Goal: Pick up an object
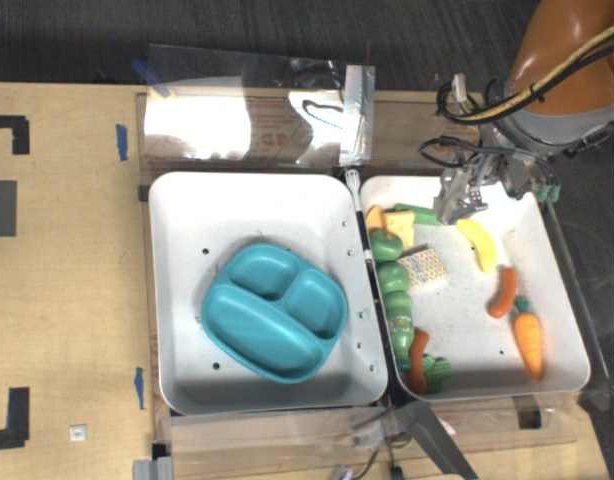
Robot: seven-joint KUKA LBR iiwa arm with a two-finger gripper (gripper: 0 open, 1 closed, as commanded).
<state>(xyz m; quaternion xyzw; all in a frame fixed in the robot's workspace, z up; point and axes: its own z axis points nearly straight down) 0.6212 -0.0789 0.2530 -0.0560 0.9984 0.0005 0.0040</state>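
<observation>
The gripper (460, 200) hangs over the far end of the right bin (565, 368), just beside a banana (479, 242); whether its jaws are apart or together cannot be told at this slant. Nothing appears to be held. The toys crowd the bin's left wall, so a descent there risks pinching two at once or glancing off the green vegetables (392, 278).

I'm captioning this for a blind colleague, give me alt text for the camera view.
A grey robot arm's tool hovers over the right white bin of toy food, near a yellow plastic banana. The left white bin holds a teal divided plate.
</observation>
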